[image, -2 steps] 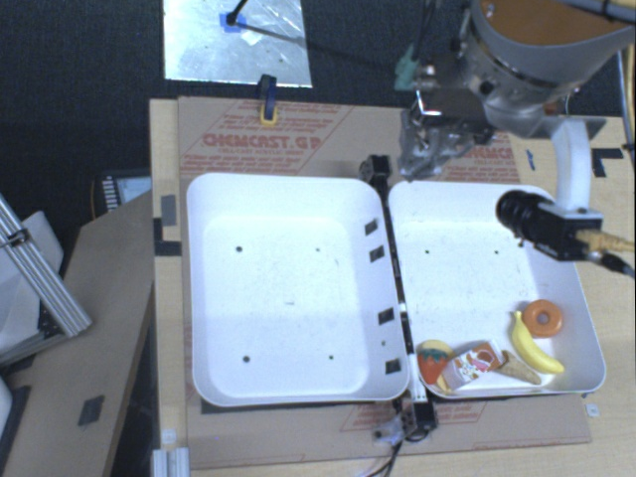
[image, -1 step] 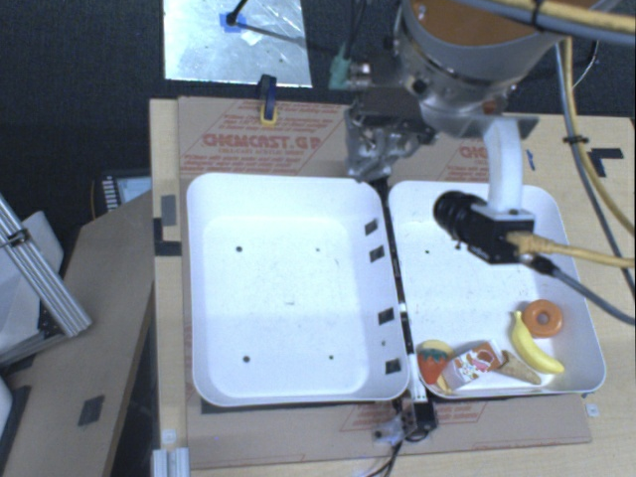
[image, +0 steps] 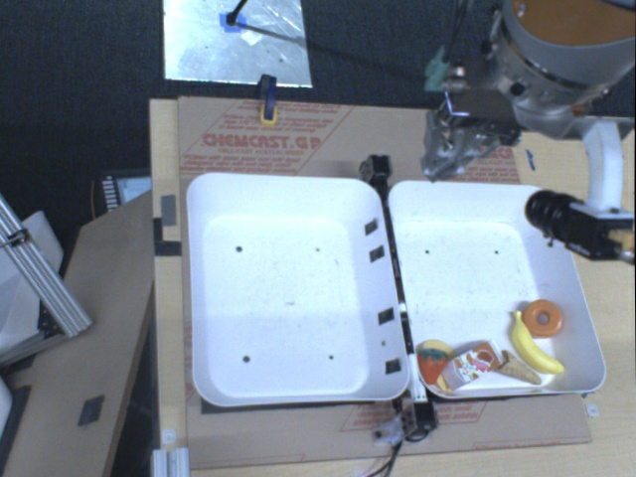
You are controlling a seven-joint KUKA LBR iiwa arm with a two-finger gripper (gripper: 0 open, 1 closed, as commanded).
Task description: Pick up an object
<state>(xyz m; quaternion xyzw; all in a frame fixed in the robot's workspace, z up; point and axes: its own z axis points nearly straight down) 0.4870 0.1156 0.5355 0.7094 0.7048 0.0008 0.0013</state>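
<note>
Several small objects lie along the near edge of the right bin point(image: 467, 256): a yellow banana point(image: 530, 349), an orange ring-shaped piece point(image: 543, 317), a red and white packet point(image: 471, 364), a tan cone-like piece point(image: 517, 370) and a round orange and red fruit point(image: 432, 358). My gripper point(image: 449, 155) hangs above the far left rim of the right bin, well away from those objects. Nothing shows between its fingers, and their state is unclear.
The left bin point(image: 288, 286) sits beside the right one, joined by black clips point(image: 378, 254). A black cylindrical fitting point(image: 556, 215) juts over the right bin's far right edge. Cardboard point(image: 288, 132) lies under both bins, with a yellow clamp point(image: 268, 102) at the back.
</note>
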